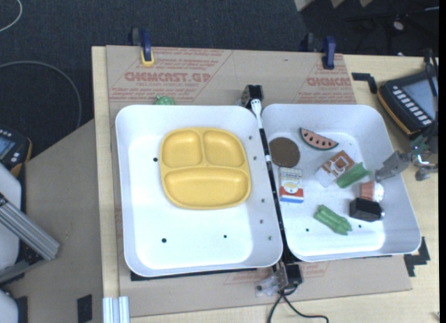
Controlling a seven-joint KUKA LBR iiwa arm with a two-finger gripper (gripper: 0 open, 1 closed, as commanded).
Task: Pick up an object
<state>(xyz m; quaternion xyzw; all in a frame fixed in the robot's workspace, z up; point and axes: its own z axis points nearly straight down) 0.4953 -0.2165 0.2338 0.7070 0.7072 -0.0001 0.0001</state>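
Left bin [139,196] holds a yellow divided plate [205,168]. Right bin [390,231] holds a brown disc [284,151], watermelon slice [318,138], small carton [291,185], green pickle [332,219] and black block [366,209]. Gripper [391,165] at the frame's right edge, above the bin rim; grip state cannot be determined.

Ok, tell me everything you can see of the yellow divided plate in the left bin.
The yellow divided plate looks like matte moulded plastic, a rounded rectangle with raised ridges splitting it into three compartments: two smaller ones along the far side and one wide one along the near side. Nothing lies in any of them. It sits flat and upright on the floor of the left bin, in the bin's far half, turned slightly askew to the bin's walls. It touches only the bin floor.
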